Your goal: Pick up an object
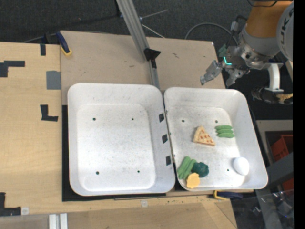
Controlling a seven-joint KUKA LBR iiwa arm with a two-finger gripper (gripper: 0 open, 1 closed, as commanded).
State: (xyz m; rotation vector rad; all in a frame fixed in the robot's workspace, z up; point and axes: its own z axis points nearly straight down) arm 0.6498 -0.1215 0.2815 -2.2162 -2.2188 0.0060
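Observation:
The right bin (238,99) holds several small toy foods. A tan waffle-like wedge (204,136) lies near its middle, with a green pea pod (224,131) just right of it. Along the front edge sit a green pod (186,166), a dark green lump (201,169), a yellow piece (193,180) and a white egg (240,165). My gripper (220,74) hangs above the back right corner of this bin, well clear of the objects. Its two fingers are spread apart with nothing between them.
The left bin (76,99) lies beside the right one. A slanted metal post (135,23) rises behind the bins, ending at a black bracket (152,54). A yellow clamp (64,44) sits at the back left of the bench.

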